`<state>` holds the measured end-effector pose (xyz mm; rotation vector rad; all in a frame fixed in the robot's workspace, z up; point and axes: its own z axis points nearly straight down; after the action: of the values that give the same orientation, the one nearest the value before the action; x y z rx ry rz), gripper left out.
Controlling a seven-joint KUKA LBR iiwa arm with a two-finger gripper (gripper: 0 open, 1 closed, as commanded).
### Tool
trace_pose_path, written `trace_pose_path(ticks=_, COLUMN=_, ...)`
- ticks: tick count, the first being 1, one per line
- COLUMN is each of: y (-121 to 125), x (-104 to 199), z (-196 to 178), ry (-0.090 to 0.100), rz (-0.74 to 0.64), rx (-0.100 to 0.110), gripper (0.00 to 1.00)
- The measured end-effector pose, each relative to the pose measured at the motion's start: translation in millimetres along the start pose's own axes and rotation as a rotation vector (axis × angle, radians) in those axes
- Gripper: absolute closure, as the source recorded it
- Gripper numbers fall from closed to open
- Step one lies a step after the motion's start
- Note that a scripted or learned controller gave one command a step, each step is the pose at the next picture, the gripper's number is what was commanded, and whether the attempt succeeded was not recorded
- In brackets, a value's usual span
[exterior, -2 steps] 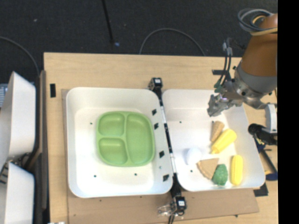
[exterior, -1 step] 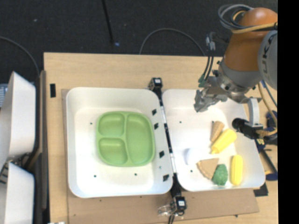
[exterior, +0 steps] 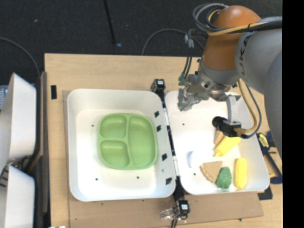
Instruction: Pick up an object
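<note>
Yellow oblong piece [exterior: 241, 173] lies, long axis near-to-far; cannot tell how jaws stand

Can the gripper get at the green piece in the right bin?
Probably yes: the green piece lies uncovered, away from the gripper, though a tan wedge and yellow piece crowd it.

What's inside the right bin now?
A yellow wedge, a yellow oblong, a tan triangle and a green lump, near its front right corner. The arm hides its far right corner.
</note>
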<state>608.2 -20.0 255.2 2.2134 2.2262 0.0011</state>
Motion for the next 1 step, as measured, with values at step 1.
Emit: trace_pose_path(ticks=1, y=17.9, x=51.0, z=-4.3, ry=0.001, rz=0.0, rx=-0.001, gripper=1.0)
